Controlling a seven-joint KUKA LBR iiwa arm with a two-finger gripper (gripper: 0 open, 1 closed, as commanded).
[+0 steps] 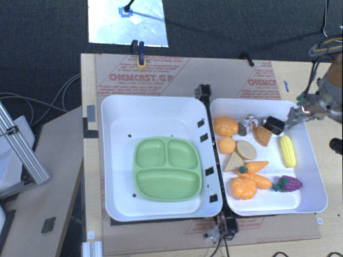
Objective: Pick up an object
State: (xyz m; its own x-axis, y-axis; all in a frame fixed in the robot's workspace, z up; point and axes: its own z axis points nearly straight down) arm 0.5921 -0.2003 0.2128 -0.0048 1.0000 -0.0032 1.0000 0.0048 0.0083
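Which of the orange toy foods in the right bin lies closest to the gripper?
The orange fruit at the bin's far-left corner; the small one, carrot and pumpkin lie farther from the gripper.

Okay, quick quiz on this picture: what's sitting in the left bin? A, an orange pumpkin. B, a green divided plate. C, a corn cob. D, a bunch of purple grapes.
B: the green divided plate lies alone in the left bin, while the toy foods all sit in the right bin.

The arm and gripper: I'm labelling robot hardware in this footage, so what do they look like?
At the frame's right edge the arm appears as grey, rounded metal, with an orange patch at its upper edge. A thin dark cable runs down toward it from above. The gripper is a slim grey metallic piece ending in a black, blocky tip. No lettering or markings are legible on it.
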